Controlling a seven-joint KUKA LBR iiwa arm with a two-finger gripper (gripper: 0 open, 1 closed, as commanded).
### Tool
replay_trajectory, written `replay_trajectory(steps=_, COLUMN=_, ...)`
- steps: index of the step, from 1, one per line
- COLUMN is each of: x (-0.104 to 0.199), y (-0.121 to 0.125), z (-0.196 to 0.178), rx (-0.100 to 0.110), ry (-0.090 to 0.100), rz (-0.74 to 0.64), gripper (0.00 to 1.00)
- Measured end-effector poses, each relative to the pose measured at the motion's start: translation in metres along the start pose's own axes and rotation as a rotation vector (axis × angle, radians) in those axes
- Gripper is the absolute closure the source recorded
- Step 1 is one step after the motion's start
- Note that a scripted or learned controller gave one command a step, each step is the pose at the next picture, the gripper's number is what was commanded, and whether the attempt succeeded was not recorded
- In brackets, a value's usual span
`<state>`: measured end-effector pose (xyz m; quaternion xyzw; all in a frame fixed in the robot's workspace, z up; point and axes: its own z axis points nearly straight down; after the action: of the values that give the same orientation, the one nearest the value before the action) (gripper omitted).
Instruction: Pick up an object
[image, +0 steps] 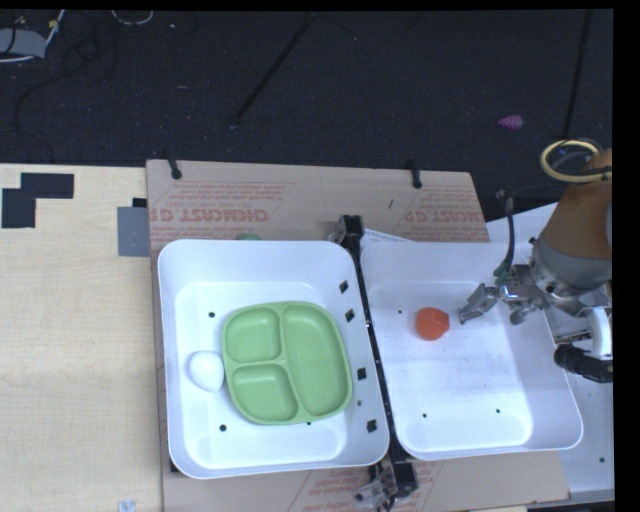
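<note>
The gripper (478, 304), spread and holding nothing, hangs just beside the small round orange-red ball (432, 324); approach step; next, straddle it.

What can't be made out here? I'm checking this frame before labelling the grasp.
- Pincer: small and dark against the right bin; its opening can't be judged, nor its height above the orange object.
- Arm: cut off by the right edge.
- White object beside the green tray: too washed-out to identify.
</note>
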<state>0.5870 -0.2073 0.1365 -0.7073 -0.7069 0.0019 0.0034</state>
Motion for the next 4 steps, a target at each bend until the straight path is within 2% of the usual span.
replay_trajectory(steps=1, x=0.001, y=0.000, z=0.051, rx=-0.003, ry=0.000, rz=0.000, gripper=0.00)
replay_trajectory(steps=2, x=0.000, y=0.001, z=0.038, rx=-0.005, ry=-0.001, rz=0.002, gripper=1.00)
replay_trajectory(steps=4, x=0.016, y=0.009, z=-0.070, rx=-0.011, ry=-0.003, rz=-0.002, gripper=1.00)
